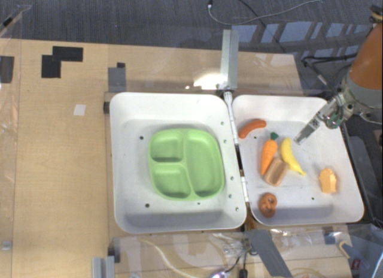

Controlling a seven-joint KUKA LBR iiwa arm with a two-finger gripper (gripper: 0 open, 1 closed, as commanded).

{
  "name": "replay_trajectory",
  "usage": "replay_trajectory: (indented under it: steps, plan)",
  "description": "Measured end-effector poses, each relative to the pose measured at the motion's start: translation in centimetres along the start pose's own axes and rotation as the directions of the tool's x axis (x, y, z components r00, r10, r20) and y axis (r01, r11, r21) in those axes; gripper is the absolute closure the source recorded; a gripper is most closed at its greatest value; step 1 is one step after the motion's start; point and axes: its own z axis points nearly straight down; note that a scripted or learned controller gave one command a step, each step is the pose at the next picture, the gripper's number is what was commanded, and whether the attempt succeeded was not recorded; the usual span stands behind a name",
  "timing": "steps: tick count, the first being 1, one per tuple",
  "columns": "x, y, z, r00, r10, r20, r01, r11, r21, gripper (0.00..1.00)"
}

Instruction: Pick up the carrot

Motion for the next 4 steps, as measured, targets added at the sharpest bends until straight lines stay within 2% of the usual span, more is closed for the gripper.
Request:
replay_trajectory:
  steps: [1, 2, 3, 4]
  plan:
    - [1.7, 3.2, 10.5, 1.0, 0.026, 0.016, -0.026, 0.999, -0.02, 0.0]
    - [5.0, 4.2, 11.2, 0.951, -0.307, 0.037, 0.308, 0.951, -0.016, 0.0]
    - [5.0, 4.8, 9.7, 0.951, -0.306, 0.047, 0.308, 0.951, -0.026, 1.0]
    - [5.0, 4.8, 9.7, 0.951, -0.306, 0.046, 0.308, 0.951, -0.026, 0.0]
